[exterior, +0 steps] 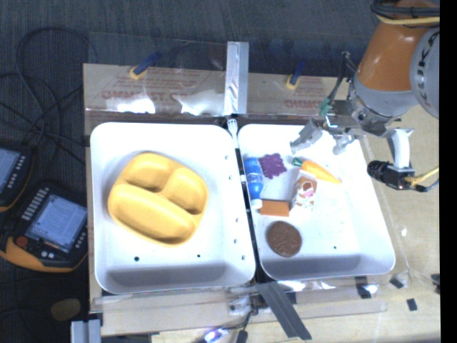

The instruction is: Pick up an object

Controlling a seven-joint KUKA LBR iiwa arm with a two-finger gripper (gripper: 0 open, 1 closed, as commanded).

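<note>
My gripper (323, 140) hangs open over the back of the right bin (357, 220), with nothing between its two grey fingers. Just below it lies an orange carrot-shaped piece (319, 170). A purple bunch (272, 165) and a blue and white tube (253, 177) lie to its left. A small white carton with red print (305, 192) stands mid-bin, an orange-brown block (274, 208) beside it. A brown round disc (284, 239) sits nearer the front.
The left bin (114, 263) holds a large yellow lumpy object (157, 196). A metal divider post (236, 77) rises at the back between the bins. Handheld controllers (43, 224) lie on the floor at the far left.
</note>
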